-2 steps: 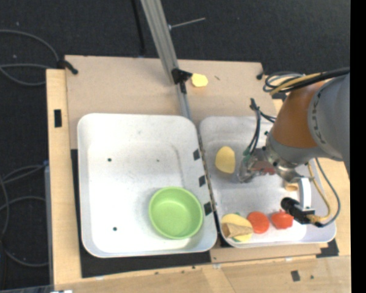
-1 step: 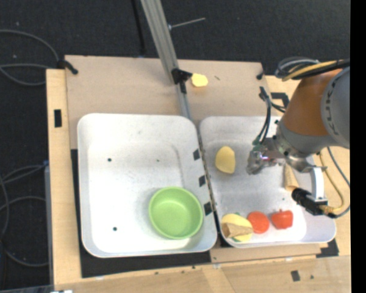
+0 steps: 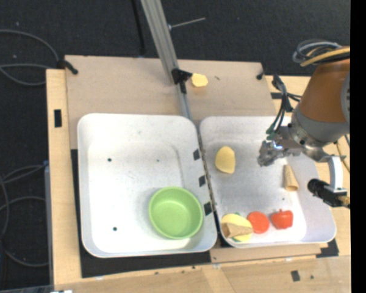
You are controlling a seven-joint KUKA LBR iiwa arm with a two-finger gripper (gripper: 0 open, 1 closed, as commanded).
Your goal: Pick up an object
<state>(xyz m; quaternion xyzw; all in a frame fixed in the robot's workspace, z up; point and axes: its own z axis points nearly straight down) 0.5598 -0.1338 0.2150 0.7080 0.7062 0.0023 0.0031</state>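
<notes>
Lemon (image 3: 226, 160) lies alone in the right bin (image 3: 244, 127), left of the gripper (image 3: 269, 154) (whether its jaws are spread or pressed together, I cannot tell). A centred, straight descent should suit it best.

A slanted grey aluminium rail (image 3: 160, 32) rises from the back of the light wooden desk (image 3: 128, 87), a small pale yellow lump (image 3: 199, 80) lies just right of the rail's foot, and black cables (image 3: 12, 54) trail left of the desk.

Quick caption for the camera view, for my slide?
Gripper over the right bin near a yellow lemon; green bowl in the left bin.
</notes>
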